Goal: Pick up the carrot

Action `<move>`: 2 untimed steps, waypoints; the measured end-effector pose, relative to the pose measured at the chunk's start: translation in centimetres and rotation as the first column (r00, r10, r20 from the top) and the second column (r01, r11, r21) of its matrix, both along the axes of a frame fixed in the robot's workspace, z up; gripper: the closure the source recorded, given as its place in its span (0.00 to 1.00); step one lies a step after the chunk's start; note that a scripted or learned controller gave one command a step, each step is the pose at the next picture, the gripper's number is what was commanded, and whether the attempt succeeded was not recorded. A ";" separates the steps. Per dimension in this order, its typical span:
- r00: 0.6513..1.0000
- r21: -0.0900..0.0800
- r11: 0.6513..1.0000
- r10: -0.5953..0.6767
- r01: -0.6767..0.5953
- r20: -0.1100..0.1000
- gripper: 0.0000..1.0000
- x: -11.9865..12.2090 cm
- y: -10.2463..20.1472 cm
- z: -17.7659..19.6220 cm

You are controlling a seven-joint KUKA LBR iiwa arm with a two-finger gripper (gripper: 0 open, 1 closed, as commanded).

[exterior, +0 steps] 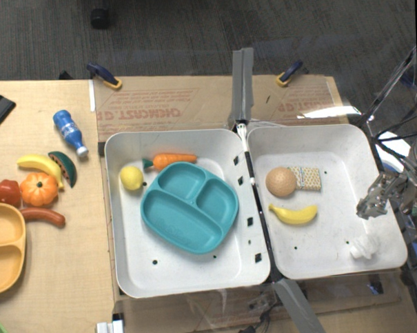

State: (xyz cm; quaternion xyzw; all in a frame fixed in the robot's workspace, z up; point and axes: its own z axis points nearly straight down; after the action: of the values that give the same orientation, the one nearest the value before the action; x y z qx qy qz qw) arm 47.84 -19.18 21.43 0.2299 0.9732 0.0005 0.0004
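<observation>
I count one orange plastic carrot beside one teal divided plate and one lemon. I cannot tell the state of my metal two-finger gripper.

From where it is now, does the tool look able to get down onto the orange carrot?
Probably yes: the orange carrot lies uncovered near the left bin's far wall, though the teal divided plate sits close beside it.

We count two white bins; one carrot; one lemon; one teal divided plate; two bananas; one blue bottle; one small pumpkin; one tomato; one sausage.
</observation>
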 end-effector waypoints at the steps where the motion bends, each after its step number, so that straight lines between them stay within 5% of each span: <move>1: 1.000 -0.001 1.000 0.001 -0.001 0.002 1.00 0.0 -1.2 1.4; 2: 0.840 0.000 0.840 0.543 -0.543 0.001 1.00 0.1 -0.3 -1.2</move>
State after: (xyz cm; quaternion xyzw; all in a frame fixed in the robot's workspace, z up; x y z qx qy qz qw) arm 47.93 -19.48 20.24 -0.0547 0.9985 0.0010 0.0005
